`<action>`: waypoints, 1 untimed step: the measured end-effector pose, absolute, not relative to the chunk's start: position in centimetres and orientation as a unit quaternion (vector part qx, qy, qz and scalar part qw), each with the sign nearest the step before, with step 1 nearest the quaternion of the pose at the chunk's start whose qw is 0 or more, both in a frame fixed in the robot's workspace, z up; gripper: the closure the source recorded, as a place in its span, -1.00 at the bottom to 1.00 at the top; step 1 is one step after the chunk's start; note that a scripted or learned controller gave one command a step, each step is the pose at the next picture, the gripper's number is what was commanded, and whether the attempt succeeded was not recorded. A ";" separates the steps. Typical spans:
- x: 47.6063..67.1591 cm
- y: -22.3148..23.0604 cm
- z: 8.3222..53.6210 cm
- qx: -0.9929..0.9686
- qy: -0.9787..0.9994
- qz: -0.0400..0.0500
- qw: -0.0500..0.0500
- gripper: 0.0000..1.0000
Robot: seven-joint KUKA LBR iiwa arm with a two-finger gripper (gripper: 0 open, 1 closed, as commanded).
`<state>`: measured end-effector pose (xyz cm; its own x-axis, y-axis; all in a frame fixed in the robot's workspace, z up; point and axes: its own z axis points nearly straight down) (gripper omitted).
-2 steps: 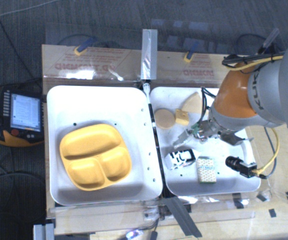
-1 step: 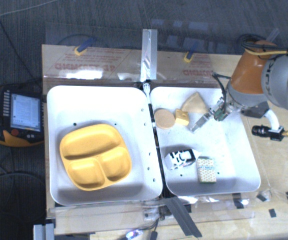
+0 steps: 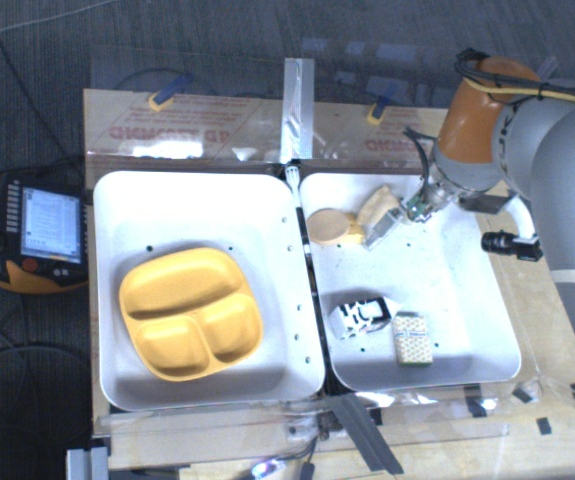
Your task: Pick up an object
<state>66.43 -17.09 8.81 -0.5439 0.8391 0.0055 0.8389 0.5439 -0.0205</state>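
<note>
Right bin (image 3: 487, 318) | pincer (image 3: 382, 226) over smooth tan block (image 3: 375, 206) | round wooden disc (image 3: 329, 226)

Yellow tray (image 3: 189, 312), white bins (image 3: 267, 193)

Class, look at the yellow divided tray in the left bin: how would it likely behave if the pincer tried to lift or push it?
The yellow divided tray looks like moulded plastic, so probably stiff and light. Its glossy surface suggests it may slip. Lying flat in the left bin, it would likely slide rather than roll or tip; its width probably forces a rim grasp.
</note>
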 end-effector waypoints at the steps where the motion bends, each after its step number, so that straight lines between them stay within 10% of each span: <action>1: 66.4 -12.3 8.9 -0.437 -0.899 0.011 0.007 -1.00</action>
<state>66.35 -12.29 8.86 -0.6178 0.7864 0.0032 0.7860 0.6176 -0.0264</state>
